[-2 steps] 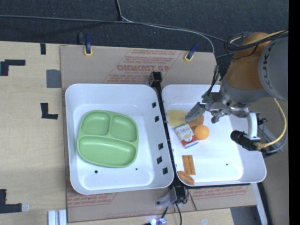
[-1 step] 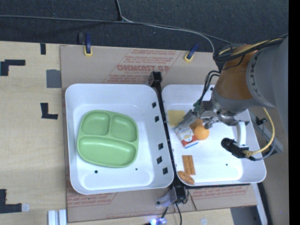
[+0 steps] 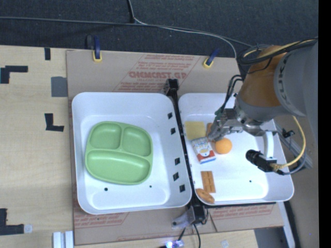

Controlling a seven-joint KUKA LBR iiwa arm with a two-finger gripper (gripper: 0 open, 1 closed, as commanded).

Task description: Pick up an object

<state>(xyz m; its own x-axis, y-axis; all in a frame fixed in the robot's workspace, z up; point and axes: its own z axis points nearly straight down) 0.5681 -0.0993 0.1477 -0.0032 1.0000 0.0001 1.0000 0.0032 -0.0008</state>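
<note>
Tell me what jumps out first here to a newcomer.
The green divided plate fills the left bin. In the right bin, the arm's gripper hovers over an orange ball, beside a small red-and-white carton and a yellow block.

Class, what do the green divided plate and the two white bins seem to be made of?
Green three-compartment plate: likely moulded plastic, with an even matte colour and soft rounded ridges. Two shallow white bins: probably glossy plastic, with smooth curved rims and faint sheen.
</note>
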